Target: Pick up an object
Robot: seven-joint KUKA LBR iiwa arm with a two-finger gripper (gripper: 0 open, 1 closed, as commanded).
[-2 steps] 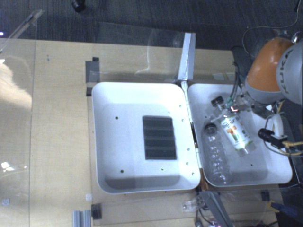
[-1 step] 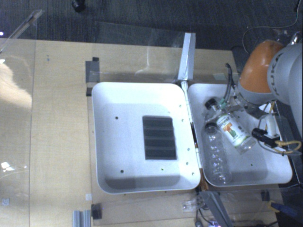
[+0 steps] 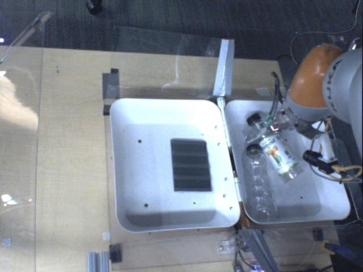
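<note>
My gripper point(image 3: 253, 134) hangs over the upper left part of the right bin point(image 3: 329, 203), its two black fingertips point(image 3: 253, 119) spread apart and open. A small bottle with a green and orange label point(image 3: 279, 156) lies tilted in that bin, its upper end right beside the lower fingertip, not between the two. A clear plastic bottle point(image 3: 261, 187) lies lengthwise along the bin's left side, below the gripper. In the left bin point(image 3: 130, 152) a dark grey ribbed rectangular block point(image 3: 190, 164) lies flat at the middle.
The grey arm with its orange band point(image 3: 311, 84) comes in from the upper right, over the right bin's far edge. Black cables point(image 3: 324, 163) trail across the bin's right side. A metal bar point(image 3: 223, 68) stands behind the gap between the bins.
</note>
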